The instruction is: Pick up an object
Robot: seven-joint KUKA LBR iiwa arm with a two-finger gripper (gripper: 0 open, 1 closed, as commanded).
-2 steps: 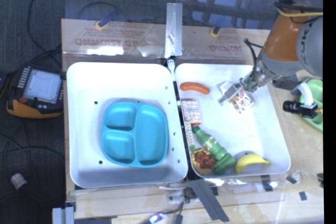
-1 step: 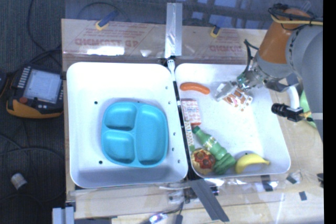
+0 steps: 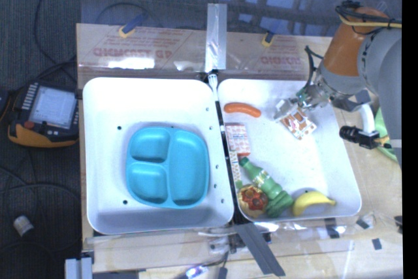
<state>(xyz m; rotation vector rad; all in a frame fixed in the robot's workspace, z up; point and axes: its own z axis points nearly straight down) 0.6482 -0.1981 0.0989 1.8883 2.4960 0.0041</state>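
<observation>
At frame right, your claw (image 3: 307,97) hangs over the right bin's (image 3: 339,160) upper edge, finger spread not discernible. Just beside it lies a snack packet (image 3: 298,122). Open floor spans mid-bin; sausage (image 3: 242,110), bottle (image 3: 264,185) and banana (image 3: 311,201) hug the walls.

Right bin (image 3: 339,160): orange hot dog (image 3: 242,110) flat near top-left corner; red-white packet (image 3: 300,123) w/ foil, upper right; flat red-white sachet (image 3: 236,138) along left wall; green bottle (image 3: 264,185) lying diag.; pizza slice (image 3: 252,198) touching it; yellow banana (image 3: 311,202) bottom-right.
</observation>
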